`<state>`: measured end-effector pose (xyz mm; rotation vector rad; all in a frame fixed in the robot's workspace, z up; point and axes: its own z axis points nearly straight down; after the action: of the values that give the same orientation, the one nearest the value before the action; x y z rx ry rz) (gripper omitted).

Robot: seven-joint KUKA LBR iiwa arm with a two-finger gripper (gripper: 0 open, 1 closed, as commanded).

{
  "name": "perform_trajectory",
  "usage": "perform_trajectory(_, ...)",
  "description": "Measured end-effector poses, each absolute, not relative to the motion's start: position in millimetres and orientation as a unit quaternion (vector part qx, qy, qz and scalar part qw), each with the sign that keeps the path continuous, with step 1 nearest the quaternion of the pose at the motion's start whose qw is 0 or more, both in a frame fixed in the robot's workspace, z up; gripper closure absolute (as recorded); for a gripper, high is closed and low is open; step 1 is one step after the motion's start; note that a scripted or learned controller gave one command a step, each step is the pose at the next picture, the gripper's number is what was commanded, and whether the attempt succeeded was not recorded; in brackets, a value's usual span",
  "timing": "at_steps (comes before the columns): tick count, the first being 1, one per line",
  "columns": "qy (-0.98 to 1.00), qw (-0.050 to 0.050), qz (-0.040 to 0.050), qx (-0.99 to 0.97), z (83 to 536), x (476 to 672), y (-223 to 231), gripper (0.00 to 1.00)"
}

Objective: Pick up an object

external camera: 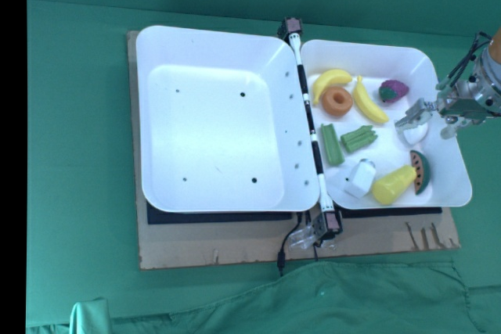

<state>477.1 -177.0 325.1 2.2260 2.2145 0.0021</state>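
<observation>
We see the hand (423,117) poised with fingers apart and empty over the right bin (450,168), every toy still lying there, nothing yet lifted.

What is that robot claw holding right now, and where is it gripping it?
Nothing that can be seen. The gripper hovers over the right bin, near its right edge, with no toy between its fingers. The purple fruit lies apart from it.
</observation>
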Motion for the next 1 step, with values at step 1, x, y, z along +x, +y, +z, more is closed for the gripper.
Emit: perform_trajectory(1,0.707,0.005,0.0024,0.707,360.9,467.9,-155.1,0.00)
